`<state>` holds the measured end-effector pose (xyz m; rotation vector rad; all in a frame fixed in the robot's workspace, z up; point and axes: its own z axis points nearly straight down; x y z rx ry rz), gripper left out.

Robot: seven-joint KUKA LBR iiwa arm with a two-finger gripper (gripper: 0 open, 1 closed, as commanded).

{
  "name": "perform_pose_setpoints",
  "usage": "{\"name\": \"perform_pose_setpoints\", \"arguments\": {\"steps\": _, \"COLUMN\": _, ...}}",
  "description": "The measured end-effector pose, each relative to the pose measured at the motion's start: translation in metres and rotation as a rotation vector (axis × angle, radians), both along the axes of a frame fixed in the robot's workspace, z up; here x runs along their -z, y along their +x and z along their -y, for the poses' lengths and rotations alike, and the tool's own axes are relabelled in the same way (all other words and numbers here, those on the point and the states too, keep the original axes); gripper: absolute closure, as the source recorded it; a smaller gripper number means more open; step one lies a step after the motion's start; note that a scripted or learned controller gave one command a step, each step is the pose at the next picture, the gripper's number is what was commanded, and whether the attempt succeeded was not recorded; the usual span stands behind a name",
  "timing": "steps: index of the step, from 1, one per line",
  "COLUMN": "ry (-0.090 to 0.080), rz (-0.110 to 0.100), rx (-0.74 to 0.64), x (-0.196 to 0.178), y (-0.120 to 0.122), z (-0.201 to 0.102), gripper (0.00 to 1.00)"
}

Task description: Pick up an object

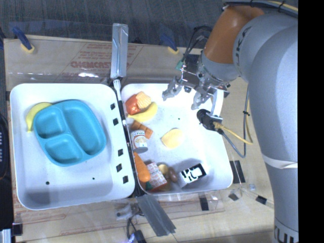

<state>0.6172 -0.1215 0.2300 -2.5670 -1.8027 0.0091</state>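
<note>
My hand point(185, 94) hangs over the far end of the right bin point(223, 158), and my fingers point(171, 90) are spread apart with nothing between them. Just left of my hand, a banana point(147, 111) lies against a red-and-orange toy point(134, 104) at the far left corner of this bin. A pale yellow lump point(172, 138) sits alone near the middle. A small can point(140, 142) stands by the left wall. At the near end there is a carrot point(142, 170), some small dark things I cannot name, and a black-and-white box point(193, 173). The left bin point(30, 186) holds a blue tray point(71, 131) with a yellow thing point(35, 113) peeking out from under its far left edge. Both bins sit on the bench point(66, 52).
</note>
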Motion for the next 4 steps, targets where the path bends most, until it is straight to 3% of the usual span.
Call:
{"name": "perform_pose_setpoints", "arguments": {"steps": 1, "ry": 0.0, "rz": 0.009, "rx": -0.274, "x": -0.019, "y": 0.03, "z": -0.001, "gripper": 0.0}}
{"name": "perform_pose_setpoints", "arguments": {"steps": 2, "ry": 0.003, "rz": -0.005, "rx": -0.209, "x": 0.087, "y": -0.008, "z": -0.025, "gripper": 0.0}}
{"name": "perform_pose_setpoints", "arguments": {"steps": 3, "ry": -0.002, "rz": 0.003, "rx": -0.16, "x": 0.139, "y": -0.088, "z": -0.004, "gripper": 0.0}}
{"name": "perform_pose_setpoints", "arguments": {"steps": 4, "ry": 0.0, "rz": 0.007, "rx": -0.253, "x": 0.138, "y": -0.019, "z": 0.03, "gripper": 0.0}}
